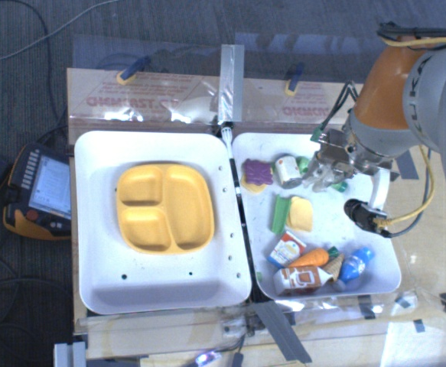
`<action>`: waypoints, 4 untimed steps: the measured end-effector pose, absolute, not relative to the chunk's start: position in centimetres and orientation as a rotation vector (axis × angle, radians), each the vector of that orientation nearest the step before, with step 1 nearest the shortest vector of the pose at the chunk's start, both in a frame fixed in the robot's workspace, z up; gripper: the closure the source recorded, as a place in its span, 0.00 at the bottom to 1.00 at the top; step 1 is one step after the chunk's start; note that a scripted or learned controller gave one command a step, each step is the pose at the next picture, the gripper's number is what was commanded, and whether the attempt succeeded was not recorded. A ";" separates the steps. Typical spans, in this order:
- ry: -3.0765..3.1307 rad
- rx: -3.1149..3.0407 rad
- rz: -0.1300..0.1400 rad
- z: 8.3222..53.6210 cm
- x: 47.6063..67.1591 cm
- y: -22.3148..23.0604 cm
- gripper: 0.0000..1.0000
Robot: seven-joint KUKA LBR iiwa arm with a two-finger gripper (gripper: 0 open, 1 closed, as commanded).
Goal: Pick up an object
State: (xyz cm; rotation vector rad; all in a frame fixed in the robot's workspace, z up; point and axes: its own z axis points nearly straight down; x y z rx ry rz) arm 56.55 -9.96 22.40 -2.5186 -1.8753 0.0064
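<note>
Claw (326,176) low in right bin (376,281), opening impossible to tell, beside small can (286,168) near purple grapes (258,173), carrot (310,259) and blue bottle (356,264) well apart; likely risk: nudging the can away because of neighbours crowding it.

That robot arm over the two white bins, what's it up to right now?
The grey and orange arm reaches in from the right, its end effector low over the back of the right bin, near a small white and green item and a purple toy. Nothing is visibly lifted. A carrot, small cartons and a blue item lie at the front. The left bin holds a yellow divided tray.
</note>
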 end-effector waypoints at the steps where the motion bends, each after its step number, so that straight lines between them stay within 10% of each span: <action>1: -1.875 -2.519 0.006 22.4 56.6 -10.0 0.00; 2: -2.070 -2.368 -0.003 9.6 56.3 -10.6 0.00; 3: -2.070 -2.368 -0.001 10.5 56.4 -10.7 1.00; 4: -1.923 -2.486 0.005 22.5 56.9 -7.2 1.00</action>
